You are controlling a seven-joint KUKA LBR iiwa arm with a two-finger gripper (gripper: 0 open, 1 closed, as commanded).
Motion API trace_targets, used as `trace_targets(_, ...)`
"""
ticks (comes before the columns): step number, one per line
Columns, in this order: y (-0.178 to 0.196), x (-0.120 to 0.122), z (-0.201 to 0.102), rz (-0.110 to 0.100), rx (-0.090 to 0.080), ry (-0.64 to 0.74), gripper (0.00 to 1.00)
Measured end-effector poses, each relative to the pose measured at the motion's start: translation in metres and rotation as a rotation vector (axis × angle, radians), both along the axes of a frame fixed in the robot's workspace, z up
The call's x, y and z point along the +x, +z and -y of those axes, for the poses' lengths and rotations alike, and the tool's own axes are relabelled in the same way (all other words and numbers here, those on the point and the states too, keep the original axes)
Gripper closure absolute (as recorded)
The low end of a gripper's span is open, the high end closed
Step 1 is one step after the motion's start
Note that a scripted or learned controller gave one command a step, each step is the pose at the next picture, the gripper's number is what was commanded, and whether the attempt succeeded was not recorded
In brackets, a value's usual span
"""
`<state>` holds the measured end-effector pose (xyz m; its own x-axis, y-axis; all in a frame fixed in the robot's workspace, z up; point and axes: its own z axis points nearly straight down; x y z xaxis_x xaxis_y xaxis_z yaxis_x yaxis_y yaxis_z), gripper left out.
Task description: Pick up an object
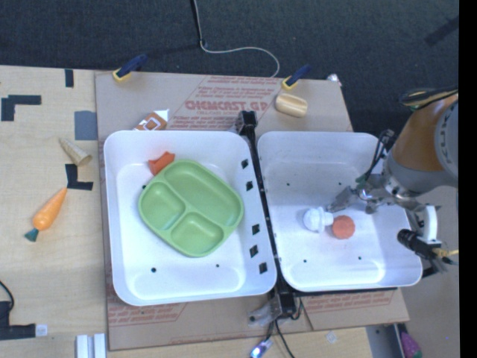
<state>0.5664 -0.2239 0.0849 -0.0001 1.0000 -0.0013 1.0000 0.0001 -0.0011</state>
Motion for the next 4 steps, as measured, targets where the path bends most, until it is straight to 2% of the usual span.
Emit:
trace_targets(1, 0.001, 0.008, -0.033, 0.002, -0.001, 0.003, 0.00)
trace_targets(2, 0.001, -0.077, 0.003, 0.000, 0.000, -0.005, 0.00)
trace_targets(3, 0.011, -0.073, 0.001, 0.002, -0.002, 0.001, 1.00)
trace_targets(4, 0.053, -0.027, -0.066, 0.004, 0.002, 0.009, 1.00)
